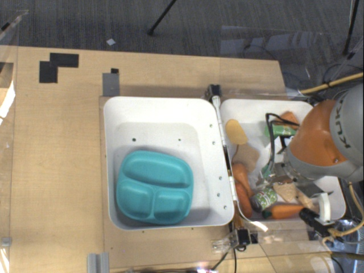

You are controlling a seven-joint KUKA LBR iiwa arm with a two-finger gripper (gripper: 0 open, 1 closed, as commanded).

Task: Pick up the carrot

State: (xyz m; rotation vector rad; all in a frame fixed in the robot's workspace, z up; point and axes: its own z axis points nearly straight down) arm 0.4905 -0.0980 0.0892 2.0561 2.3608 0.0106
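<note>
An orange carrot (243,187) lies along the left wall of the right bin (250,110). A second orange, carrot-like piece (288,211) rests by that bin's front wall. A small green can (264,198) sits between the two. My gripper (274,178) hangs low over the middle of the right bin, just right of the first carrot and above the can. The grey wrist and orange band (318,136) cover part of it.
A pale yellow potato-like item (236,132) lies at the back left of the right bin, and a green packet (281,130) with an orange item (289,117) at the back. The left bin (153,110) holds a teal divided plate (154,186).
</note>
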